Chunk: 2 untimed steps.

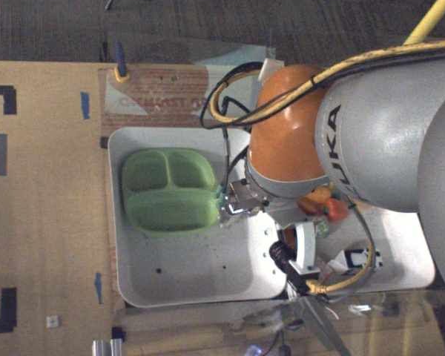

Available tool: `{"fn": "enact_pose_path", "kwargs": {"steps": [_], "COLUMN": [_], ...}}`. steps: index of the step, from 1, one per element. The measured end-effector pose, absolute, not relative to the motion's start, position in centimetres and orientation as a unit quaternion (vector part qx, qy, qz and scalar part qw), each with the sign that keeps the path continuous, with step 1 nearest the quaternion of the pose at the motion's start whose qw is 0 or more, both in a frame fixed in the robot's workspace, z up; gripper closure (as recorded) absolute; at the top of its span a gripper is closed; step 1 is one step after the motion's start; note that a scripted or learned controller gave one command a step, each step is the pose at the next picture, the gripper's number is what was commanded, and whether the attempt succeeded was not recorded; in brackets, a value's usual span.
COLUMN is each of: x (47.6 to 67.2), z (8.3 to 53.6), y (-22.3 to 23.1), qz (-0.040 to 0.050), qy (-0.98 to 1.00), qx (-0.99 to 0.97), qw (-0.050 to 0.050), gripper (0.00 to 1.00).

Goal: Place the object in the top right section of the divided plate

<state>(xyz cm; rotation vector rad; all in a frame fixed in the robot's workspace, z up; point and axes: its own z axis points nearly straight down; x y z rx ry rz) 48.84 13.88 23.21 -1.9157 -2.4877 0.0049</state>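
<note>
Gripper sits at 3 o'clock of green plate, prob. to drop there; can't tell its grip.

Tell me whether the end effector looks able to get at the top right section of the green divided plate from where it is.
Probably yes. The end effector sits at the divided plate's right edge, and nothing lies between it and that section.

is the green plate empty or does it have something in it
Empty. All three sections of the green plate show bare green; it lies flat in the left bin.
</note>
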Motion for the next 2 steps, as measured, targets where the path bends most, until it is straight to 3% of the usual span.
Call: {"fn": "enact_pose_path", "kwargs": {"steps": [1,2], "x": [56.3,49.9], "z": [42.5,41.0], "y": [13.7,7.7], "qz": [-0.0002,0.0018], "qy": [-0.848,-0.769], "qx": [-0.531,-0.640], "qw": [-0.001,0.001], "gripper": [1.00,1.00]}}
